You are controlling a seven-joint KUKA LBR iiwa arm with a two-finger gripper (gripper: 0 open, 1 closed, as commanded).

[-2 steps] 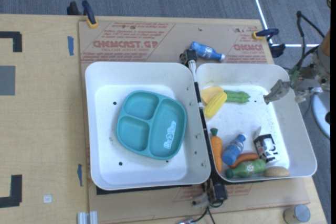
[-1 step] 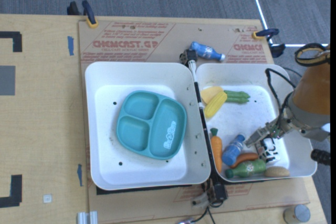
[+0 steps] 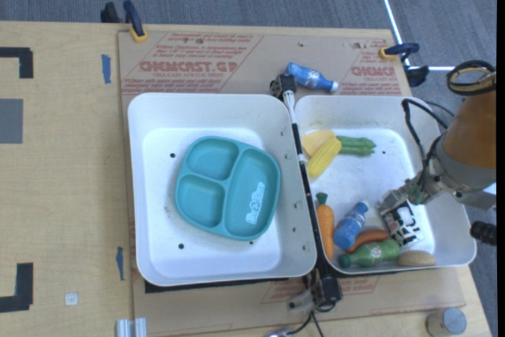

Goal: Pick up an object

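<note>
Objects for picking lie in the right bin (image 3: 442, 249), most of them crowded along its 6 o'clock wall: a blue bottle (image 3: 350, 225) tilted against a carrot (image 3: 325, 223), a green bottle (image 3: 371, 254) lying flat at the rim, an orange piece (image 3: 371, 235) between the two bottles, and a tan oval item (image 3: 417, 257) at the 5 o'clock corner. A yellow corn cob (image 3: 322, 151) and a green vegetable (image 3: 355, 145) sit apart near the 11 o'clock corner, touching each other, with bare white floor around them toward the bin centre. The gripper (image 3: 401, 219) hangs over the 4 o'clock part of this bin, just beside the clustered items and near the 3 o'clock wall; whether its fingers are apart or together cannot be told, and nothing is seen between them. The arm (image 3: 472, 140) enters from 3 o'clock above the bin's rim. Open room in the right bin is the central strip between the two groups. The left bin (image 3: 150, 170) holds a teal divided plate (image 3: 227, 187) at its centre, clear of all four walls. A second blue bottle (image 3: 309, 77) lies outside both bins on the cardboard sheet (image 3: 197, 59), at 12 o'clock of the seam where the bins meet.
</note>
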